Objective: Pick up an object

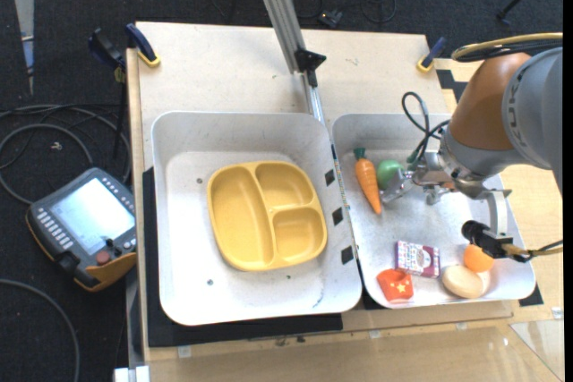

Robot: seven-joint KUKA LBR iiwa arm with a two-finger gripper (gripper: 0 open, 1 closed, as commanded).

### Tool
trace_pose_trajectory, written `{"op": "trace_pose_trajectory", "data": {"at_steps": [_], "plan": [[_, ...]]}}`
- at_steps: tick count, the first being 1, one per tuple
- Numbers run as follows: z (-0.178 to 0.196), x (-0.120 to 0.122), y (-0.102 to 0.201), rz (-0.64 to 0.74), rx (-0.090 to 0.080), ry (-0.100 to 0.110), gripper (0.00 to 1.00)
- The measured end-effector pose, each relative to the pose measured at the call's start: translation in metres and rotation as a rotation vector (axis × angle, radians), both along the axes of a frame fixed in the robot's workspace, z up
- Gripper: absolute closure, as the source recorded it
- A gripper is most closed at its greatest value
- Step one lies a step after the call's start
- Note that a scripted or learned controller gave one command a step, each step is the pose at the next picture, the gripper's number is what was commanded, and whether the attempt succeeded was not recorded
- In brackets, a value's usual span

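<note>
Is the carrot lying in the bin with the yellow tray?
No, the carrot lies in the right bin, beside a green ball, while the yellow tray sits alone in the left bin.

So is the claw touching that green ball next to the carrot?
Cannot tell. In the camera view the claw overlaps the green ball beside the carrot, but the slanted angle shows neither contact nor a gap.

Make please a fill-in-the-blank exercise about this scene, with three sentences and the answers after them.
1. The yellow divided tray lies in the ____ bin of the view.
2. The toy carrot has a ____ top and lies beside a green object.
3. The gripper is close to the carrot, in the ____ bin.

Answers: left; green; right
</note>
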State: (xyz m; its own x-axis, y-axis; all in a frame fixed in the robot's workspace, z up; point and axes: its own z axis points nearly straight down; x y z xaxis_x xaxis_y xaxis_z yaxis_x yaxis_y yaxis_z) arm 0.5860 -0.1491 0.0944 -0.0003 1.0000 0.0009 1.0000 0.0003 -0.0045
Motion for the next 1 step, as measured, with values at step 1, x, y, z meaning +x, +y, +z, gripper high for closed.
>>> {"op": "trace_pose_trajectory", "data": {"at_steps": [1], "plan": [[0.0131, 0.0015, -0.0005, -0.001, -0.001, -0.006, 1.00]]}}
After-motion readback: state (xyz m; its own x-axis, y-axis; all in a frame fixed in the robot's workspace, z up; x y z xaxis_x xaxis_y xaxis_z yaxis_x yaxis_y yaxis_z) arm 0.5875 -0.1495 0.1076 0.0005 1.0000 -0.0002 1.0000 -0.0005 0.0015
